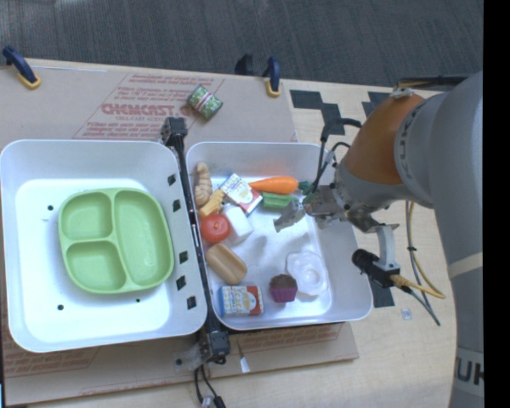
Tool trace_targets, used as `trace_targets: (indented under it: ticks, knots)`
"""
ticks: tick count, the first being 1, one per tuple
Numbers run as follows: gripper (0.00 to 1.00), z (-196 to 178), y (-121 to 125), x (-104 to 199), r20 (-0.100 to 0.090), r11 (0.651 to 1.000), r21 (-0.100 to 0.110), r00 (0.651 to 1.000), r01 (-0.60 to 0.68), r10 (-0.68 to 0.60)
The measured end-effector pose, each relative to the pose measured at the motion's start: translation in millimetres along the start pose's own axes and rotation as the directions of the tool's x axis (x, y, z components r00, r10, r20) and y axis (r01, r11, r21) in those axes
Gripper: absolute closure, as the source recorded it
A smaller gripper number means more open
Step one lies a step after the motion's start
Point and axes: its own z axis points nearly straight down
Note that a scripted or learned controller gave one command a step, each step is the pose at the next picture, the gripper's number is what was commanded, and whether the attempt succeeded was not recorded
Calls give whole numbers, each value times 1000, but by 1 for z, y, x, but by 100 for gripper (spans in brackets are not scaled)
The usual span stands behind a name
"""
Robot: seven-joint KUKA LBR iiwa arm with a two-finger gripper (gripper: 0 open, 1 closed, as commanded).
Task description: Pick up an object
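My hand hangs empty over the right bin, fingers slightly parted; the carrot lies at about eleven o'clock from it, long axis running three to nine

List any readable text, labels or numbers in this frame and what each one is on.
"CHEMCAST": red print on the brown board behind the bins; the smaller red lines around it are too blurred to read.
"UK": letters on the arm's base, cut off at the frame edge.
Green can, small carton, white packet: printed labels, too small to read.
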Motion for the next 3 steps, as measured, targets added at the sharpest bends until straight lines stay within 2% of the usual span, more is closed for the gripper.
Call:
trace_targets:
  ticks: [1,2,3]
  knots:
    - [0,21,-82,6,-2,1000,2,1000,-4,4]
    - [100,11,-81,6,-1,1000,1,1000,2,-2]
    - [100,-64,-86,52,-1,1000,-1,1000,-2,2]
